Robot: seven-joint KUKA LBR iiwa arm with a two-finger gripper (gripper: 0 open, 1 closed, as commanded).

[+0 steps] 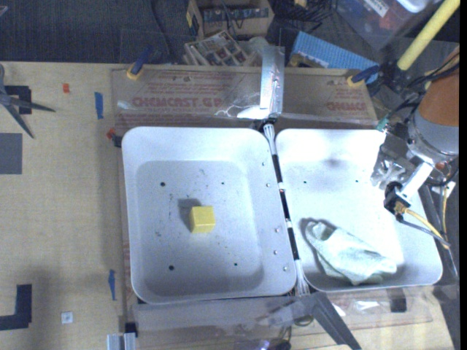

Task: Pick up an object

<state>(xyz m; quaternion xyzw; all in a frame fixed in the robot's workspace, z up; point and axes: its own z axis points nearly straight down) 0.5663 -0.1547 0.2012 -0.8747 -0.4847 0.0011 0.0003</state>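
Camera view: fingers (pixel 396 183) state unclear, over right bin (pixel 321 152) near cloth (pixel 350 257).

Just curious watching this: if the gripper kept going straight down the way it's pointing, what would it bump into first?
Probably the bare floor of the right bin. The gripper hangs near that bin's right edge, apart from the crumpled white cloth lying nearer the camera. Depth is hard to judge.

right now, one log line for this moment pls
gripper: over right bin, right side | yellow block: left bin | crumpled cloth: right bin, near front | held: nothing visible
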